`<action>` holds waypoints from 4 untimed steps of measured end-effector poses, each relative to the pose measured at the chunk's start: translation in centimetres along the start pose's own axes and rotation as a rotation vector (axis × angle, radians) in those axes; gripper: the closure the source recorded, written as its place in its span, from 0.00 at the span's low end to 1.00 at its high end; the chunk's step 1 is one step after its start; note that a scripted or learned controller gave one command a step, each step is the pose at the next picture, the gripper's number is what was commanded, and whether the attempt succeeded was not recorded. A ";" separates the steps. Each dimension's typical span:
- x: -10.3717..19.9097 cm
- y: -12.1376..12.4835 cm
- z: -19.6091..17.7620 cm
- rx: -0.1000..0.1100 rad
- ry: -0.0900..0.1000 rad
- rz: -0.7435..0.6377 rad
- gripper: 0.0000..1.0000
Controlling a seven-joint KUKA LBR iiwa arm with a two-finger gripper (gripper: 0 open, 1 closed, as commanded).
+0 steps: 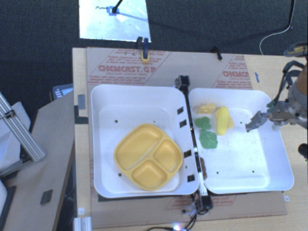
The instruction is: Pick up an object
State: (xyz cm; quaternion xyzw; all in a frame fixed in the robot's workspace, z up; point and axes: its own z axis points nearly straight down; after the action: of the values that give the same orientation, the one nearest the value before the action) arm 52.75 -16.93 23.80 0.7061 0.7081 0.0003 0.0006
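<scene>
In the right bin (269,177) lie a yellow corn cob (223,120), a small yellow piece (206,109) and two green pieces (202,123) (208,139), all near the bin's left wall. My gripper (255,122) hangs over the right bin's upper right part, a short way to the right of the corn cob and apart from it. Nothing shows between its fingers.
The left bin (110,105) holds a yellow divided plate (148,156) with three compartments. A black divider with clips (190,129) runs between the bins. A shiny metal sheet (113,13) lies beyond the bench. A cable (276,32) loops at the upper right.
</scene>
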 end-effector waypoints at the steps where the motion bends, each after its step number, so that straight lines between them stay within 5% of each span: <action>1: 0.0 0.1 -1.1 -0.004 -0.001 -0.003 1.00; 2: 7.7 6.3 7.0 0.002 0.004 -0.010 1.00; 3: 15.9 1.4 5.3 0.002 0.003 -0.008 1.00; 4: 20.9 -3.4 5.4 0.004 0.003 -0.006 1.00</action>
State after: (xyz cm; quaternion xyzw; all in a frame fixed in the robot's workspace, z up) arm 49.28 3.91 18.39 0.7038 0.7104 0.0000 -0.0020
